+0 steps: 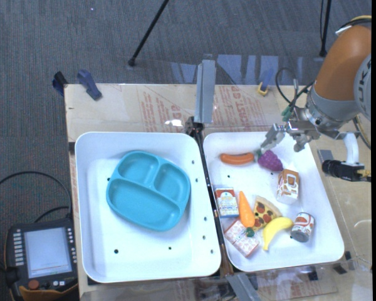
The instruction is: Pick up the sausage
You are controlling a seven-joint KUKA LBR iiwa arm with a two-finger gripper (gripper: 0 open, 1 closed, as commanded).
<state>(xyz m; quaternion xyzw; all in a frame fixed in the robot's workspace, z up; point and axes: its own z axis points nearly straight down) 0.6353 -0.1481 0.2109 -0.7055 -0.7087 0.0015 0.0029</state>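
This is a robotics lab or test cell rather than a home: a cardboard-topped bench [144, 105] stands on grey carpet [62, 36] with two shallow white plastic bins [91, 168] fixed side by side. A grey handheld control pendant with a screen [41, 256] and its black cable lie off the bench's left front corner, and thin black stand legs [151, 25] rise beyond its far edge.

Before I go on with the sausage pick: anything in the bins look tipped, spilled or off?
Nothing is spilled or broken. The toys lie loosely in the right bin: the can and juice carton lie tilted. The sausage lies flat by the grapes. The blue tray sits skewed in the left bin.
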